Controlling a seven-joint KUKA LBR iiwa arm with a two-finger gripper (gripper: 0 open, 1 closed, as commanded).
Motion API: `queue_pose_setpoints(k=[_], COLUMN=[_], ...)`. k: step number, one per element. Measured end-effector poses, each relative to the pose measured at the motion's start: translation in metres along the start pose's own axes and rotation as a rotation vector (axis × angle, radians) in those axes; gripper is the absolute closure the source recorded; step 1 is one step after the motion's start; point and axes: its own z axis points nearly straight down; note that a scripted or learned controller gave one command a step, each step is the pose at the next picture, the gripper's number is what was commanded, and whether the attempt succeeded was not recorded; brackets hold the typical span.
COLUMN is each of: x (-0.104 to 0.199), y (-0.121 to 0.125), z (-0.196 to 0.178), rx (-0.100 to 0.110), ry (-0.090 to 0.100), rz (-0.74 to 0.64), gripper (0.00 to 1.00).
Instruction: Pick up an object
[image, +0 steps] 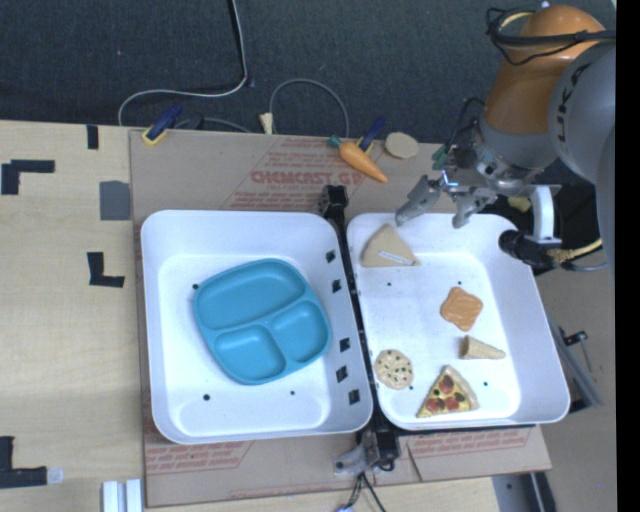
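The likeliest target is the pale wedge of toy cheese (386, 247) lying flat in the far left corner of the right bin (527, 300), close to the divider between the 2 bins and nearest to the gripper (438, 208). It looks like a light, stiff plastic play-food piece with smooth, probably slippery faces; a pinch across its 2 straight sides near the thick end seems safer than at the thin tip, where it could squirt out. The gripper hangs over the far rim of that bin, just beyond the wedge, its 2 fingers spread apart with nothing between them. Further out in the same bin lie 4 more pieces, well apart from one another: an orange cracker-like piece (462, 308), a small cheese wedge (482, 348), a cookie (394, 368) and a pizza slice (448, 392). The left bin (165, 300) holds a blue divided plate (261, 319). Both bins sit on a cardboard sheet (290, 170) on the bench; a toy carrot (360, 160) and a beige disc (402, 146) rest on it past the bins, with cables (240, 60) beyond.
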Motion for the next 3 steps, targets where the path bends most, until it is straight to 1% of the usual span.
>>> queue_pose_setpoints(k=[1, 2, 3], x=[-0.077, -0.11, -0.11], y=[-0.085, -0.083, -0.081], z=[0.04, 0.165, 0.148], rx=[0.008, -0.006, -0.009], ry=[-0.002, -0.003, -0.006], rz=[0.011, 0.003, 0.001], gripper=[0.0, 0.0, 1.0])
